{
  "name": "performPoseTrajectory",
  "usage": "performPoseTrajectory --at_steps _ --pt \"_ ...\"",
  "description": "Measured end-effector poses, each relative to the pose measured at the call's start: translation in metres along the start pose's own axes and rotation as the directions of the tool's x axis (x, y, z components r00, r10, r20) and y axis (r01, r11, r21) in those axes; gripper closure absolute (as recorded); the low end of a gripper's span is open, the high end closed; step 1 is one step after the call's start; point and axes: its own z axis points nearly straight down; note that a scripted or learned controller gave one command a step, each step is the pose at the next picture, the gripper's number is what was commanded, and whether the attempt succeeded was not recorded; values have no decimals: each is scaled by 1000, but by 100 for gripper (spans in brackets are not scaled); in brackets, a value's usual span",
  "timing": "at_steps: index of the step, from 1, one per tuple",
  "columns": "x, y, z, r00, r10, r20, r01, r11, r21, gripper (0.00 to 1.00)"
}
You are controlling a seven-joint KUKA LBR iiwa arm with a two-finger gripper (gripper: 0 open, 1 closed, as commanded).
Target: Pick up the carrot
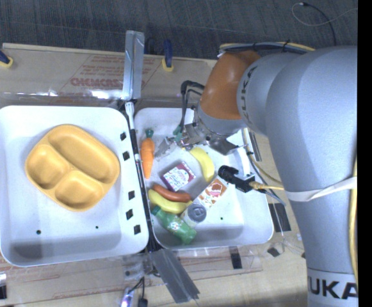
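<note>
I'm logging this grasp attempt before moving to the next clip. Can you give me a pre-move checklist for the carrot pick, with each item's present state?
1. Carrot in view and unobstructed from above: ok; it lies along the left wall of the right bin.
2. Carrot free of neighbours: ok; the red box and the hot dog lie apart from it.
3. Claw near the carrot: ok; it sits to the carrot's upper right.
4. Claw directly over the carrot: not ok; it is offset toward the banana.
5. Claw opening: cannot tell.
6. Carrot grasped: not ok; it rests in the bin.
</note>
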Motion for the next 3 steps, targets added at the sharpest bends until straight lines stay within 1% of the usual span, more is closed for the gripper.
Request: performPoseTrajectory --at_steps 1,2,3 --pt "62 -68 -97 999 -38 -3 38 999 4 0" --pt "151 -42 -97 992 -123 -1 123 992 2 0" --pt "93 -62 -96 994 -105 -4 105 994 7 0"
